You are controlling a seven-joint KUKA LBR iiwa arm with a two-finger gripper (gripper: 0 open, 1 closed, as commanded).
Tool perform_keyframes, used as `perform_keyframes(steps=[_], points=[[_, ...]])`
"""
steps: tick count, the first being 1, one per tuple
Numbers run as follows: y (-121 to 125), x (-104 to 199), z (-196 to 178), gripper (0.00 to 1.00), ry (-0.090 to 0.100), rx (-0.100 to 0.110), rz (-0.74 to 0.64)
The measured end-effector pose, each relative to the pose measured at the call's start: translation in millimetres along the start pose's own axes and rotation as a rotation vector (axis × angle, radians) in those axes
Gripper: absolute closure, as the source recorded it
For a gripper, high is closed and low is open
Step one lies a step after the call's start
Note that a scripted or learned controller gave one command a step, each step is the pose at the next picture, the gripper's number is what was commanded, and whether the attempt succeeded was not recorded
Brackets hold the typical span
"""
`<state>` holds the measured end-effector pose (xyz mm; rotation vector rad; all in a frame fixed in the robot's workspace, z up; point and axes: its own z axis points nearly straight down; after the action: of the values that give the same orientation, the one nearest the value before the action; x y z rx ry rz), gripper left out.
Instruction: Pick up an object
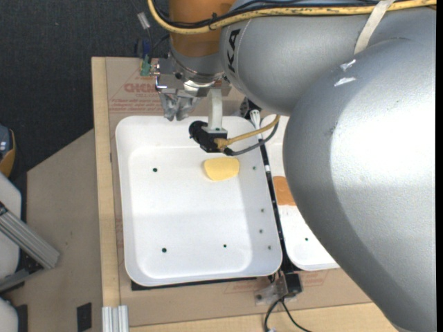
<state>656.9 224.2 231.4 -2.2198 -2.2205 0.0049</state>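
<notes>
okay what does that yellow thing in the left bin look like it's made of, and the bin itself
Yellow object: looks like soft foam or rubbery plastic, judging by its matte, even pale yellow surface and rounded edges; I can't be sure.
Left bin: probably moulded plastic, smooth white with a slight sheen and rounded corners.

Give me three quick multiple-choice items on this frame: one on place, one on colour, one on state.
1. Where does the yellow object lie?
A. In the left bin
B. On the bare bench
C. Between the gripper's fingers

2. What colour is the band above the arm's wrist?
A. Blue
B. Orange
C. Green

3. How does the yellow object relate to the gripper?
A. Lifted clear of the bin
B. Lying flat on the bin floor, apart from the gripper
C. Hanging over the bin's rim

Answers:
1. A: it sits on the white floor in the far part of the left bin.
2. B: the orange band sits at the top of the view.
3. B: the gripper is beyond it, near the bin's far rim.
</notes>
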Motion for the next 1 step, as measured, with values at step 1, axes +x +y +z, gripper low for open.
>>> perform_keyframes(steps=[1], points=[[0.7, 0.3, -11.4, 1.00, 0.001, -0.004, 0.000]])
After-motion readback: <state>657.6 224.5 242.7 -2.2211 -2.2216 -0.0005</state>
